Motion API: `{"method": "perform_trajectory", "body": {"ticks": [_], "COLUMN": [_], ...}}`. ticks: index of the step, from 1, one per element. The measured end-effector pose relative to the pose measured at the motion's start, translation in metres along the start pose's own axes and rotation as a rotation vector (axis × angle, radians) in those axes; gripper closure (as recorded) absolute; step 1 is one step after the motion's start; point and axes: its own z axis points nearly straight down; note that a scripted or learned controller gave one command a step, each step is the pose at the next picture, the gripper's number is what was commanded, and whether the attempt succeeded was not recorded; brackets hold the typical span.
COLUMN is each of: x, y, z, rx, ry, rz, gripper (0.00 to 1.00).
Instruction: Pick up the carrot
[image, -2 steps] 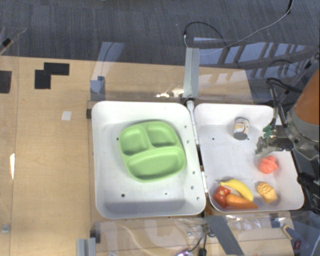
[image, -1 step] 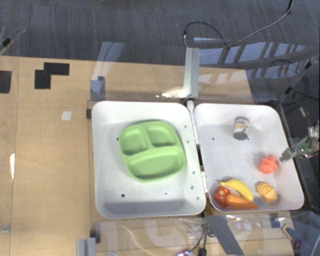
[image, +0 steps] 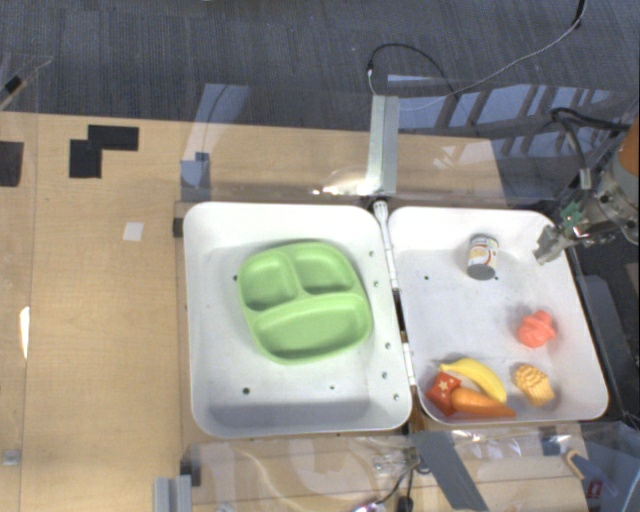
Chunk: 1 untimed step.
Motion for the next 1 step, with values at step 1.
{"method": "perform_trajectory", "body": {"ticks": [1], "x": [-0.0242], "y": [-0.0519], "z": [-0.1487], "rx": [-0.002], "ry": [-0.003], "rz": [-0.105], "gripper": [1.0]}}
